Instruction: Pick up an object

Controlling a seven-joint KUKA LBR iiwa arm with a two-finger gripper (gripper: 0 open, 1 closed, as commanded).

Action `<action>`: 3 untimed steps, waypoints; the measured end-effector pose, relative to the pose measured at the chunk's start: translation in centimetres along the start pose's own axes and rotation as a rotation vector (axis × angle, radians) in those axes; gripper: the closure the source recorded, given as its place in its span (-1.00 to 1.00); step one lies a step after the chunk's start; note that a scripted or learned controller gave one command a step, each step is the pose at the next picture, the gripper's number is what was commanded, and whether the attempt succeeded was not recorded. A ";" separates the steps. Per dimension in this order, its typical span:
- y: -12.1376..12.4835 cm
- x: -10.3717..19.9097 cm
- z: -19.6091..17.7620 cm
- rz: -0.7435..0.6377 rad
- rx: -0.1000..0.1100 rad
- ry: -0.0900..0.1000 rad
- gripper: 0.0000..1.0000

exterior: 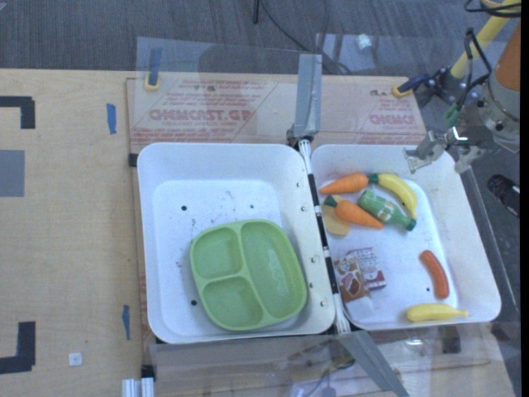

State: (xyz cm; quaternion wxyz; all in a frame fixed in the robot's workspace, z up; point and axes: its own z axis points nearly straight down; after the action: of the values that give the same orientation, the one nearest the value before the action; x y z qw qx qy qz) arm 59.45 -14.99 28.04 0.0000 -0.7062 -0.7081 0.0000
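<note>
The right bin (475, 246) holds the objects. Two orange carrots (345, 184) (358, 213) lie near its far left, beside a yellow banana (398, 190) and a green bottle (385, 208). Nearer the front lie a red-and-white snack packet (361, 273), a red sausage (435, 273) and a second banana (436, 312). My gripper (436, 157) hangs over the bin's far right corner, above and to the right of the first banana. Its fingers are spread open with nothing between them.
The left bin (165, 180) carries a green divided plate (246, 273). A grey post (308, 98) rises behind the wall where the two bins meet. Cables and the arm's wrist crowd the upper right. A pale slice (335, 222) lies beside the carrots.
</note>
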 end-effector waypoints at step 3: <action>4.9 -2.8 19.4 0.162 -0.003 -0.001 -1.00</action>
State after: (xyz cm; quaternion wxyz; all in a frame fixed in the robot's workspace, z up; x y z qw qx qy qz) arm 64.32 -17.73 8.64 -0.0015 -0.7610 -0.6488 -0.0005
